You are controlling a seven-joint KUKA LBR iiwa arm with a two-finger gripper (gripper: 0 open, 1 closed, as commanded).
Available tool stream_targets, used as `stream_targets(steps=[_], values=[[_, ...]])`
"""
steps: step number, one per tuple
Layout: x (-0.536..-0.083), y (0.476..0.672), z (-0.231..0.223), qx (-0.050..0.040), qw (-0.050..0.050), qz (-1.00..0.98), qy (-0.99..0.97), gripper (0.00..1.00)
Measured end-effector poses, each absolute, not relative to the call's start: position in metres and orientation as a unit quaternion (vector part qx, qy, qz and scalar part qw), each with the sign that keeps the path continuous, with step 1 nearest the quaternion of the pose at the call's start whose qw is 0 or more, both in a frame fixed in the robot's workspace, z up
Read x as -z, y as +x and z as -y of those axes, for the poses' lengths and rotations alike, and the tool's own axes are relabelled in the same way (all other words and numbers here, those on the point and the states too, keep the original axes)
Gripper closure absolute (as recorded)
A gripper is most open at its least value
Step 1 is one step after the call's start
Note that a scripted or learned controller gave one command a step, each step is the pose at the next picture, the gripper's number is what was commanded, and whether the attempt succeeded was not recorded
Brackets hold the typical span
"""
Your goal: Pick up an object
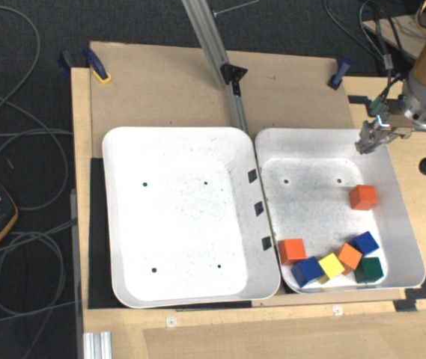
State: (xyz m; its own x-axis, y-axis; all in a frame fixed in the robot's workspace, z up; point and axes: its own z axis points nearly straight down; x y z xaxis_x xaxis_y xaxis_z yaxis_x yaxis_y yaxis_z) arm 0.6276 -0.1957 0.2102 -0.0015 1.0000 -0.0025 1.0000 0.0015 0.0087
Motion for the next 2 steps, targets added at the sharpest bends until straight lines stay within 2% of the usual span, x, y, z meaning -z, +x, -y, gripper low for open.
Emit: stream_targets(steps=[2], values=[[-0.295,0.623,0.191,-0.0016,0.003,-0.708,0.707,1.00]])
